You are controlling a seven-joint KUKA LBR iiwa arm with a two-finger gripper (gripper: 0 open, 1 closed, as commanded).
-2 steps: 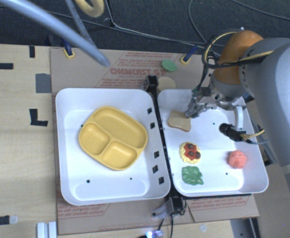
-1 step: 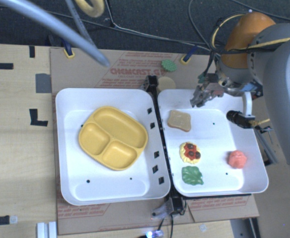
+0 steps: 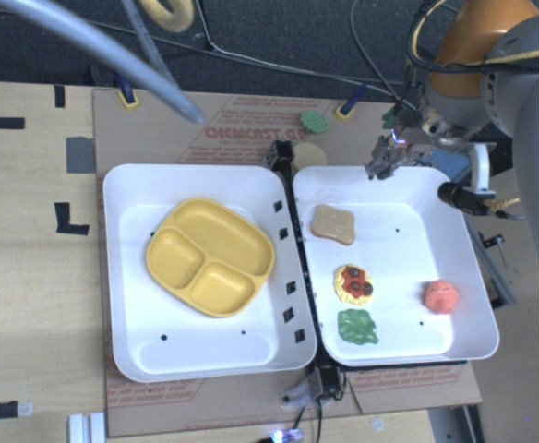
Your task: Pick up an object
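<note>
The right white bin (image 3: 454, 247) holds several toy foods: a tan bread slice (image 3: 333, 224), a small pizza-like disc with red and yellow topping (image 3: 353, 284), a green leafy piece (image 3: 357, 327) and a pink-red lump (image 3: 441, 295). My gripper (image 3: 382, 166) hangs over the bin's back rim, up and to the right of the bread slice, well apart from every item. Nothing is between its fingers that I can see.
The left white bin (image 3: 126, 210) holds a yellow divided tray (image 3: 209, 257). A green toy piece (image 3: 314, 121) and a pale disc (image 3: 310, 153) lie on the cardboard behind the bins. Cables run along the back, and a grey pole crosses the upper left.
</note>
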